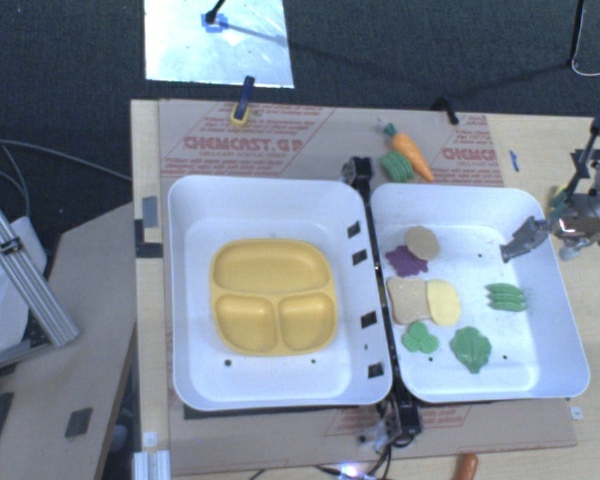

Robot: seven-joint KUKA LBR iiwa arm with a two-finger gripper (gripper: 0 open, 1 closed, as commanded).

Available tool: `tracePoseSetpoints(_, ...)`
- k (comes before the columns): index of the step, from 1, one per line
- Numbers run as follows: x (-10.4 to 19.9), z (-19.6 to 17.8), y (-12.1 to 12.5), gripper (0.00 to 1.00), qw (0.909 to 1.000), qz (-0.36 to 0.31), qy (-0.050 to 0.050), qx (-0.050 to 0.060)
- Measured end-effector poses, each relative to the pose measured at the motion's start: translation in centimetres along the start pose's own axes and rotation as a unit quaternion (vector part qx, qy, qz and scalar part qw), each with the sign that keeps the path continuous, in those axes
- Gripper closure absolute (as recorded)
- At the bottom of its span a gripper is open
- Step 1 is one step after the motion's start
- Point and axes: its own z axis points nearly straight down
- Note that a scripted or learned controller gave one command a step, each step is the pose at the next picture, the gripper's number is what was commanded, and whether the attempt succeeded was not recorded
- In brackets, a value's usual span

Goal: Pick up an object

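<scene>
Rightward, near the upper right corner of the right bin point(545, 343): the grey gripper point(525, 240), poised over bare white floor, touching no toy. Open or closed, impossible to tell through the blur.

Closest to it, lower and slightly left: green pea pods point(506, 296), ridged and glossy, lying flat and apart from everything else.

Clustered along that bin's left side:
- a round tan cookie point(422, 242), uppermost
- a purple lobed piece point(405, 262), just below and touching the cookie's edge
- a pale bread slice point(409, 299), with a yellow cheese slice point(444, 303) pressed against its right side
- a small green broccoli floret point(419, 340), just under the bread
- a larger green leafy piece point(471, 349), beside the floret to its right

Outside the bins, on the cardboard above: an orange carrot point(412, 152), tilted, next to a green toy point(396, 167).

Seated in the left bin point(185, 268): a yellow three-compartment plate point(274, 296).
</scene>
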Motion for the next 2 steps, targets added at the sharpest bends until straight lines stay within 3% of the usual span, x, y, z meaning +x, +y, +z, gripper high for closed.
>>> tracePoseSetpoints(1, -4.0, 19.6, 3.5, 0.0, 1.0, 0.001, 0.001, 0.005)
tracePoseSetpoints(2, -4.0, 17.6, 3.8, 1.0, 1.0, 0.001, 0.0, -0.001)
